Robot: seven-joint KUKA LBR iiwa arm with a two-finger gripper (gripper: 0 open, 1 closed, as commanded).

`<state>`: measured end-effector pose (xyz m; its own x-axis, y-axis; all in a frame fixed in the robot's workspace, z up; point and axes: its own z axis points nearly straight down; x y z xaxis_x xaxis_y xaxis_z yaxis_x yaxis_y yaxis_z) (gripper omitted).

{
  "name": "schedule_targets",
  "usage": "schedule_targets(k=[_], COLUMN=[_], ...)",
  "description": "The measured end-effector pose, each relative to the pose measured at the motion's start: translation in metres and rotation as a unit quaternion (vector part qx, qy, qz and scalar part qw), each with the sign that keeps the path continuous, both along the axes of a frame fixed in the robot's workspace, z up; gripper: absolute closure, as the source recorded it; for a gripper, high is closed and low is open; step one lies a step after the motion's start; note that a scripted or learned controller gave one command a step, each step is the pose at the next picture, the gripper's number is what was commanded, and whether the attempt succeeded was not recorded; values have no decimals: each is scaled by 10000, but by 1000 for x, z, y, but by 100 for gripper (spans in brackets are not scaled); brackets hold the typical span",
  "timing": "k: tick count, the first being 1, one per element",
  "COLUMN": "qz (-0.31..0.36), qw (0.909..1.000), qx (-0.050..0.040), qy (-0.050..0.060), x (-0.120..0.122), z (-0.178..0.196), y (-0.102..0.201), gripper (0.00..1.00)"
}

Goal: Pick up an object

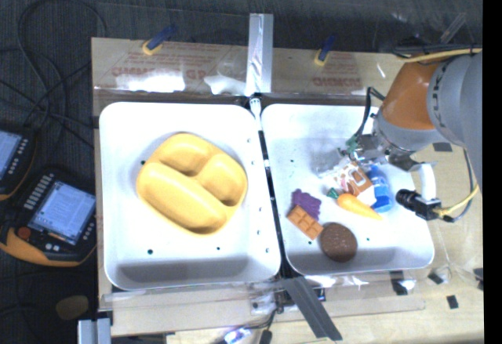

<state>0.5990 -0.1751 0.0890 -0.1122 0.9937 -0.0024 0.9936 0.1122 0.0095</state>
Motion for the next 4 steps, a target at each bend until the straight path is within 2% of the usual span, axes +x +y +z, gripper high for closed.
schedule_targets(k=[1,2,3,4], qz=[10,-284,-977,-502], qw=[10000,9996,9952,9987], qx=[8,-20,0,40], qy=[46,-26,52,34], x=[8,-22,-1,-30], z=[42,1,85,7], y=[41,19,30,8], gripper=[0,0,0,0])
